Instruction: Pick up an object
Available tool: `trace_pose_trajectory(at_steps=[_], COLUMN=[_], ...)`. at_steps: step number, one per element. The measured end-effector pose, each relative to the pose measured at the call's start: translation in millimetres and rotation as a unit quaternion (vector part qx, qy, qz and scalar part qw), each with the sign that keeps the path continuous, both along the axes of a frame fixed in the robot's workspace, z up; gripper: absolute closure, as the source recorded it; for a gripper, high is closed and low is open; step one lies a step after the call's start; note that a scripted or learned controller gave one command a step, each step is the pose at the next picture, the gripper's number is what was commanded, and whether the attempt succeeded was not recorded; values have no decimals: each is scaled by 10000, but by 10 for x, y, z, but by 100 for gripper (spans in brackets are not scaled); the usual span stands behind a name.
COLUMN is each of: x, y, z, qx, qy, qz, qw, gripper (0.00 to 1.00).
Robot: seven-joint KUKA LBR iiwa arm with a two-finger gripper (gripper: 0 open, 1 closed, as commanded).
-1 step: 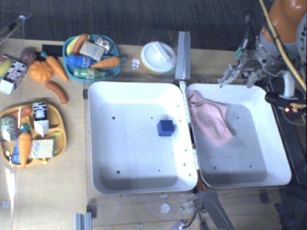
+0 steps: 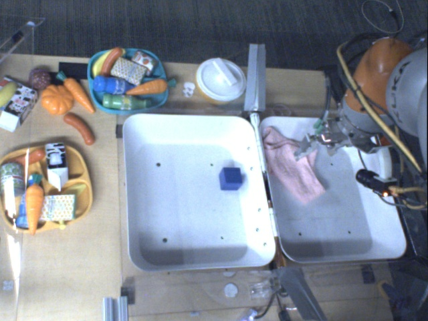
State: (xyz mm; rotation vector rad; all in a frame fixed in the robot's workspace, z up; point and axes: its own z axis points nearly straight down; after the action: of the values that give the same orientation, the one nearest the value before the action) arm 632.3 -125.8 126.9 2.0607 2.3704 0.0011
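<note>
Left bin [image 2: 144,179]: blue cube [image 2: 231,178] sits alone on the floor, a bit toward 3 o'clock of centre, well apart from the walls; right bin [image 2: 348,246]: pink cloth [image 2: 292,166] lies crumpled in the 10 o'clock part, its left edge against the wall beside the divider; hand [image 2: 318,141] hangs over the right bin toward 12 o'clock, just at the cloth's 2 o'clock edge; can't tell whether it touches the cloth, and can't tell its opening, too small and cluttered; arm [image 2: 394,85] comes in from 3 o'clock, orange band [image 2: 374,65] at 1 o'clock of the hand, cables looped around it; counter [image 2: 100,259] at 9 o'clock: yellow tray [image 2: 80,179] with toy food incl. a carrot [image 2: 33,202]; loose sausage [image 2: 79,128] and pumpkin [image 2: 55,99] toward 10 o'clock; far edge at 11 o'clock: blue bowl [image 2: 160,101] heaped with toy food; white lid [image 2: 221,77] at 12 o'clock, just beyond the left bin's far right corner.
</note>
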Motion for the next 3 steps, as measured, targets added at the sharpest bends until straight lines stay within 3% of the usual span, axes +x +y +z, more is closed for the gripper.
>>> trace_pose_trajectory(at_steps=[1,2,3], x=[-220,-200,-325], y=[17,361,-246], z=[-350,118,-354], qx=[-10,-1,-15], qy=[-80,-22,-70], qz=[505,116,609], qw=[9987,9999,9981], gripper=[0,0,0])
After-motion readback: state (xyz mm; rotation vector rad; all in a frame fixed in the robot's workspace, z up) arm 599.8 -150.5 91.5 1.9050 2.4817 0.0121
